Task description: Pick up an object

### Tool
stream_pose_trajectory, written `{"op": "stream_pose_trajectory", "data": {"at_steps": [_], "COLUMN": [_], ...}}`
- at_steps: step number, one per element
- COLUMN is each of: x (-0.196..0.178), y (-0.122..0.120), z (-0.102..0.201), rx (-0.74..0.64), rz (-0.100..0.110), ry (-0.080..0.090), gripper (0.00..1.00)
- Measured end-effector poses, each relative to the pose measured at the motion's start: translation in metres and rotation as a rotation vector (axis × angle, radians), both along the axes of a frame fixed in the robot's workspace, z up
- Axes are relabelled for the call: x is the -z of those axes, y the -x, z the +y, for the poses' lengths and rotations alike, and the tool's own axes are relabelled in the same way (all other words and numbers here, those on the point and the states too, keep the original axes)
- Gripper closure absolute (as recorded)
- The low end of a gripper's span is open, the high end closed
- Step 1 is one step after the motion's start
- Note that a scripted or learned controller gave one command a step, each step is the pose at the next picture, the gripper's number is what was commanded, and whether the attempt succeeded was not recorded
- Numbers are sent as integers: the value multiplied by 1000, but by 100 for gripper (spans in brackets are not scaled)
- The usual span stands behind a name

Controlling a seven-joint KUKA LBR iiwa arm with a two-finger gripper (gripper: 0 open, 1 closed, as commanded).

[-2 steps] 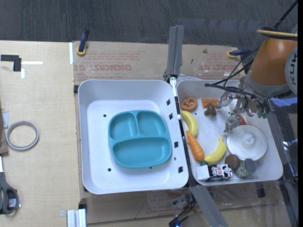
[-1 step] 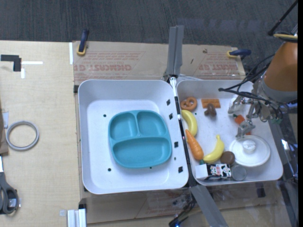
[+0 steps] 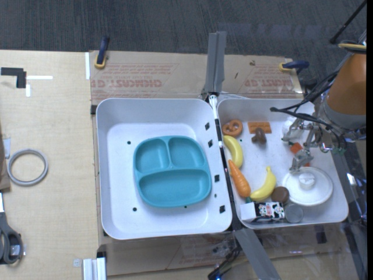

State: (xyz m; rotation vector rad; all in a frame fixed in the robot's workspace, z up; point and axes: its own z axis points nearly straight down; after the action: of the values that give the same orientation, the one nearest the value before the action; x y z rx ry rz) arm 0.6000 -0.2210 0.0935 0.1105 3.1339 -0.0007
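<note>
Cardboard-covered bench is carrying two shallow white bins: the left bin (image 3: 111, 174) is holding a teal divided plastic plate (image 3: 172, 171), likely a drop-off spot. At right, the gripper (image 3: 304, 150) is hanging over the right bin (image 3: 341, 212), fingers' spread unclear, nothing visibly grasped, just above a white round lid (image 3: 307, 185), with yellow bananas (image 3: 234, 149) and an orange carrot (image 3: 239, 179) lying centre-frame.
</note>
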Motion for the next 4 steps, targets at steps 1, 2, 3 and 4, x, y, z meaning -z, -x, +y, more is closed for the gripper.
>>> {"op": "stream_pose_trajectory", "data": {"at_steps": [1,2,3,4], "x": [-1,0,0,-10], "y": [11,-8,2,0], "z": [1,0,-1,0], "rx": [60,24,115,113], "rz": [-2,1,1,-4], "ry": [0,0,-1,1], "gripper": [0,0,0,100]}}
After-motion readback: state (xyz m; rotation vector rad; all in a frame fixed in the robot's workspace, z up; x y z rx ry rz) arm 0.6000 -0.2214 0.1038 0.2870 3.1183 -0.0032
